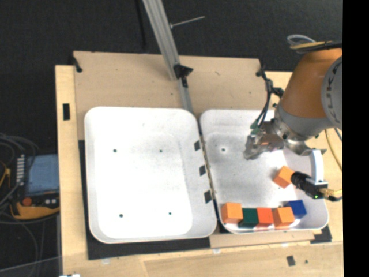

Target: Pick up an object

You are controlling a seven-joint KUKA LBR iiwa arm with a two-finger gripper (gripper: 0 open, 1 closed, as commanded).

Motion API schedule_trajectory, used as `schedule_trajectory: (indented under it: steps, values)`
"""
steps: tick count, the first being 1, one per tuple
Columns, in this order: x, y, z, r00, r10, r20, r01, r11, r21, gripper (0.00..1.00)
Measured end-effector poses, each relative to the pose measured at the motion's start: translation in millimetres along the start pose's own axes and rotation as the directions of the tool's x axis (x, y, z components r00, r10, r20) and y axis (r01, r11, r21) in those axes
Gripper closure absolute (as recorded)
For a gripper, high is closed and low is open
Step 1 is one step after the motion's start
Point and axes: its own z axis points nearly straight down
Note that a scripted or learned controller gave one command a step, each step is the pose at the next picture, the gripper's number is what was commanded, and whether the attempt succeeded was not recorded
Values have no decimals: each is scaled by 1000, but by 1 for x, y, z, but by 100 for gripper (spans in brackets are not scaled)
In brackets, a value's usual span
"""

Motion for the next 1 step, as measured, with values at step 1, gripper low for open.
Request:
schedule_trajectory:
  steps: [1]
  values:
    - [44, 5, 0, 1000, 0, -2, 0, 1000, 1, 100]
